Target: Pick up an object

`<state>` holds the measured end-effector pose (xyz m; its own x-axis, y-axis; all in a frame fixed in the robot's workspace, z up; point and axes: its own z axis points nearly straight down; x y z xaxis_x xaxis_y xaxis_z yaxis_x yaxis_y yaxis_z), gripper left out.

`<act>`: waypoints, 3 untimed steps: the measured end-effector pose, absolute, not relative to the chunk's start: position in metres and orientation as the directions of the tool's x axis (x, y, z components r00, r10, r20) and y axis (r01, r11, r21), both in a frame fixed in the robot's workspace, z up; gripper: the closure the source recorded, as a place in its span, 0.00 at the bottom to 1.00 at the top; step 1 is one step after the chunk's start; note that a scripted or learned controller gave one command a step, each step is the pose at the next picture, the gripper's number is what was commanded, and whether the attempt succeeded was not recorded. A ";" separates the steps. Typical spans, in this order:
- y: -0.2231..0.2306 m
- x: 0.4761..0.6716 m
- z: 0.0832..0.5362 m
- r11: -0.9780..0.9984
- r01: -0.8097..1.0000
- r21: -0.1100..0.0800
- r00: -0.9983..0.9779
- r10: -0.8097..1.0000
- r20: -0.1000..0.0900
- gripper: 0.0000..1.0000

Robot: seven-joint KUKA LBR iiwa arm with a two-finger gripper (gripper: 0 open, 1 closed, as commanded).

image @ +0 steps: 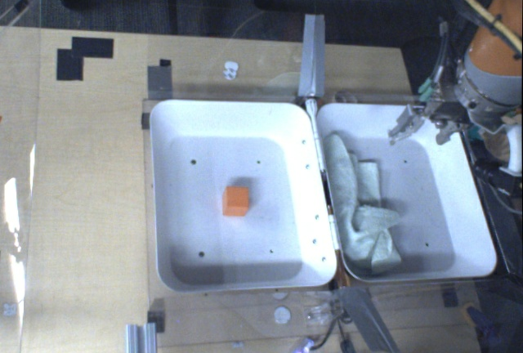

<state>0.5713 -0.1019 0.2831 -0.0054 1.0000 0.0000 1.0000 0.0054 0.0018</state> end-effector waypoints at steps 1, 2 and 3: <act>-0.105 0.522 0.147 0.156 0.988 0.000 -0.156 0.988 0.001 0.00; -0.121 0.566 0.090 0.125 0.992 0.015 -0.125 0.992 -0.003 0.00; -0.120 0.569 0.103 0.127 0.992 0.022 -0.127 0.992 -0.005 1.00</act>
